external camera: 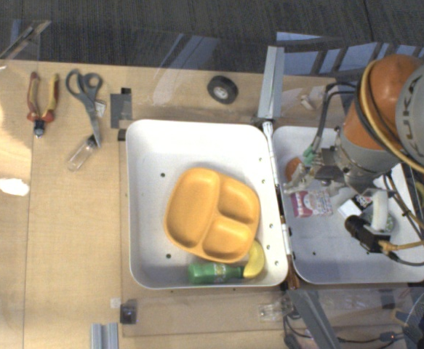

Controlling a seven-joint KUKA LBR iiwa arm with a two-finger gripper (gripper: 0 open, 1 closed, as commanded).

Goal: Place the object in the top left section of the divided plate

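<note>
Arm: nearest my camera, I see the grey arm (408, 107) with its orange band coming in from the right, bent over the right bin (357, 267).
Gripper: the gripper (315, 171) sits low over the right bin's left part, among cables and fittings.
Fingers: I cannot tell whether they are spread or pressed together; the wrist and wiring hide them from me.
Right bin contents: a small pink and white packet (312, 203) lies flat just below the gripper, and an orange object (292, 168) shows at the bin's left wall, just beside the gripper. I cannot tell if either touches it.
Divided plate: the yellow divided plate (213, 214) rests tilted in the left bin (153, 158), towards its lower right.
Left bin extras: a green bottle (215, 272) lies on its side against the bottom wall, with a yellow banana-like piece (254, 262) just beside it, both touching the plate's lower edge.
Bench: I see scissors (88, 97), red-handled pliers (41, 102) and a roll of black tape (222, 89) on the bench (59, 253), well apart from the bins.
</note>
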